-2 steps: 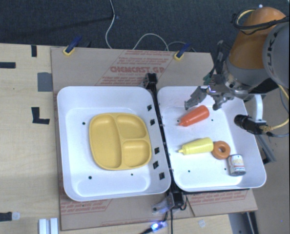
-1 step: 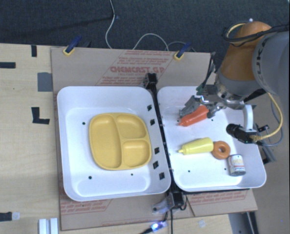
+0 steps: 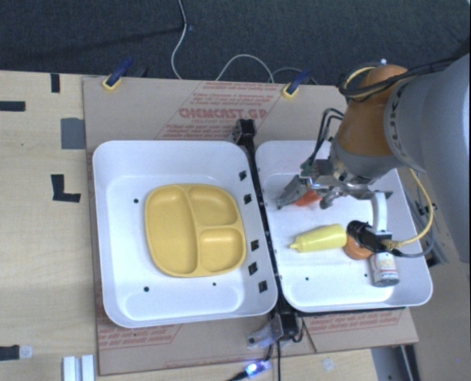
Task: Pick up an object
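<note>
— Where does the two-finger gripper [image 3: 305, 196] stand?

— Low in the right white bin [image 3: 331, 288], just beyond the yellow plastic squeeze bottle [image 3: 323, 238] on its far side. Its fingers are spread apart. A small orange-red object [image 3: 308, 201] sits between them, not visibly clamped.

— So nothing is lifted?

— Not as far as one can judge. The gripper looks placed for a grasp, but closing on the orange-red piece and raising it are both left to do.

— What else lies about the bottle?

— A round orange thing [image 3: 354, 250] sits at the bottle's right end, seemingly touching it. A small labelled tin [image 3: 384, 270] stands just past that, nearer the front. Well apart to the bottle's left, in the other white bin [image 3: 124, 292], rests a yellow divided plastic plate [image 3: 196, 228], untouched.
</note>
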You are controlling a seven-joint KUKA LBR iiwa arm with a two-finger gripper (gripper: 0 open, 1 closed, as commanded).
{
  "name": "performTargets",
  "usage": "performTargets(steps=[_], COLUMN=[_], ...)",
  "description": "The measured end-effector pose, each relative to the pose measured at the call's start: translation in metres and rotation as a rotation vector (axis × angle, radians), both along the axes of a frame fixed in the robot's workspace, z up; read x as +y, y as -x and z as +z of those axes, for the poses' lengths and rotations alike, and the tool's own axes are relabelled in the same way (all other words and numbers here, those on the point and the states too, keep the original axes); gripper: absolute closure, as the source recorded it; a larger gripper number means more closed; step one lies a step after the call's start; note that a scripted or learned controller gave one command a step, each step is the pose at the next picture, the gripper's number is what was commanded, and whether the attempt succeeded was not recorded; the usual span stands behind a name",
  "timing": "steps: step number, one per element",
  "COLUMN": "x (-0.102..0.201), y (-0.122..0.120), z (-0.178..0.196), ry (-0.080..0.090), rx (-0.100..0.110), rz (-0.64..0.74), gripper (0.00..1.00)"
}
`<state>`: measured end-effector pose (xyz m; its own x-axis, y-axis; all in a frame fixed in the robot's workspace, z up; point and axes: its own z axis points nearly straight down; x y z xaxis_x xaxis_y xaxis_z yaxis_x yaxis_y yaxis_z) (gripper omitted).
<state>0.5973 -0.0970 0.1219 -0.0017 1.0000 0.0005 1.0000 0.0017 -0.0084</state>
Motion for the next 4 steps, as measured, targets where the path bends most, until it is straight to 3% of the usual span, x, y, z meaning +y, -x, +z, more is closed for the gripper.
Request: performTargets(steps=[1,2,4], x=[0.001,0.001,-0.001], y=[0.0,0.0,-0.009], z=[-0.039,-0.027,0.08], ry=[0.002,0.002,0.001], rx=[-0.007,-0.008,-0.014], rz=[0.0,0.001,-0.001], gripper=[0.0,1.0,1.0])
